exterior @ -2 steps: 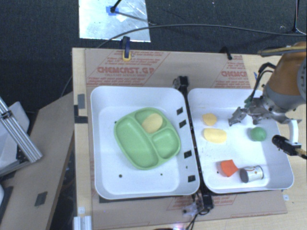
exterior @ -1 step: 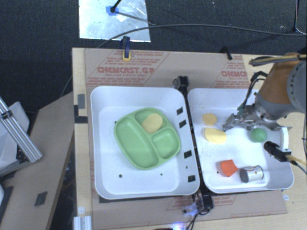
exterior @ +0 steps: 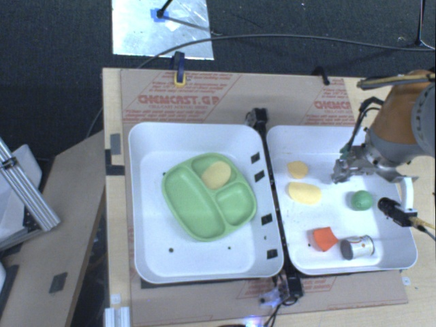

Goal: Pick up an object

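Right now your gripper (exterior: 343, 169) hangs over the upper part of the right bin (exterior: 320, 136), at its far-right side, and nothing shows between its tips. Whether it is released or clenched you cannot tell from this angle, so don't count on either.

You have five candidates in that bin. A small yellow disc (exterior: 297, 169) lies just to the camera's left of the gripper, and a longer yellow piece (exterior: 304, 193) sits just below the disc, its long axis running roughly left to right across the bin. A green ball (exterior: 362, 199) lies below and slightly right of the gripper, near the arm's wrist. Toward the near edge, an orange block (exterior: 324, 238) and a metal can (exterior: 357, 247) lie close together, the can on its side with its length running left to right.

A sixth piece, a yellow lump (exterior: 217, 174), rests in the upper compartment of the green tray (exterior: 204, 206) in the left bin (exterior: 153, 251), well apart from the gripper.

Judged from here, the disc and the ball are your nearest targets; the disc needs a short shift left, the ball a short drop toward the near side.
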You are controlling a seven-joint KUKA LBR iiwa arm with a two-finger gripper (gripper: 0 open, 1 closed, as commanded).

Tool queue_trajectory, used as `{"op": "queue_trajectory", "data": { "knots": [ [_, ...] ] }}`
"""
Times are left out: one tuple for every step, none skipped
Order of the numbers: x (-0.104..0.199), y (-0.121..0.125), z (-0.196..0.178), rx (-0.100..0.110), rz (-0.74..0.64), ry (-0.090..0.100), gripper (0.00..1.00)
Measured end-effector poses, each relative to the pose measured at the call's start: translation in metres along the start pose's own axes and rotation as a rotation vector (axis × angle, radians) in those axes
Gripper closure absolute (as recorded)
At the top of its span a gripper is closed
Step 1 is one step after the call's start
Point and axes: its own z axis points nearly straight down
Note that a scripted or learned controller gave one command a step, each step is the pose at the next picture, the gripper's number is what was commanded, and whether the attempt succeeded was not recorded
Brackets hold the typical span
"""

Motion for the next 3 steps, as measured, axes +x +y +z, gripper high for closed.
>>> {"op": "queue_trajectory", "data": {
  "knots": [
    [0.001,0.004,-0.065,-0.004,-0.004,-0.001,1.00],
    [0.006,-0.001,-0.115,-0.003,-0.004,0.000,1.00],
    [0.005,0.000,-0.165,-0.002,-0.004,0.000,1.00]
  ]
}}
